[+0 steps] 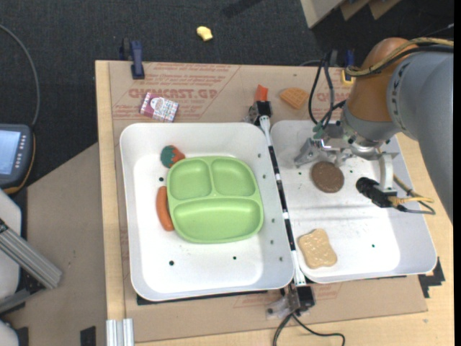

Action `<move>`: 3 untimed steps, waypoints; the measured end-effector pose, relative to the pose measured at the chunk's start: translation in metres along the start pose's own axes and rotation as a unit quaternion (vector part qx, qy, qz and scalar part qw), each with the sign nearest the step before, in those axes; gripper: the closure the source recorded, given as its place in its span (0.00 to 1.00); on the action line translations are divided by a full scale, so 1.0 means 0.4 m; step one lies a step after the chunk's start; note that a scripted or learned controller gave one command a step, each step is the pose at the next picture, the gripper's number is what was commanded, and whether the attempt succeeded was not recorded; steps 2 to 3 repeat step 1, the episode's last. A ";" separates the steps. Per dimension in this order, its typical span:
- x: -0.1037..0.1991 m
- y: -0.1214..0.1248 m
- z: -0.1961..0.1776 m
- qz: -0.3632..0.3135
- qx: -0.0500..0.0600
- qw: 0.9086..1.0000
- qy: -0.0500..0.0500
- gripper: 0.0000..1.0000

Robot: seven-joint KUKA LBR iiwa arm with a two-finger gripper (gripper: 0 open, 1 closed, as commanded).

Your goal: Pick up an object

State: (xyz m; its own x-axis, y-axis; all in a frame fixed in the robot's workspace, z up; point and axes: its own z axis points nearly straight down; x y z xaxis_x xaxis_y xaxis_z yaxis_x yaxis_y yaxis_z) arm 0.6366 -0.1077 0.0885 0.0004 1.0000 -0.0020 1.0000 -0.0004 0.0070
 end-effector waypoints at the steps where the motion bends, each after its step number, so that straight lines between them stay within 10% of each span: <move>1: -0.048 -0.079 -0.001 0.001 -0.001 1.000 0.000 0.00; 3: -0.048 -0.079 -0.001 0.001 -0.001 1.000 0.000 0.00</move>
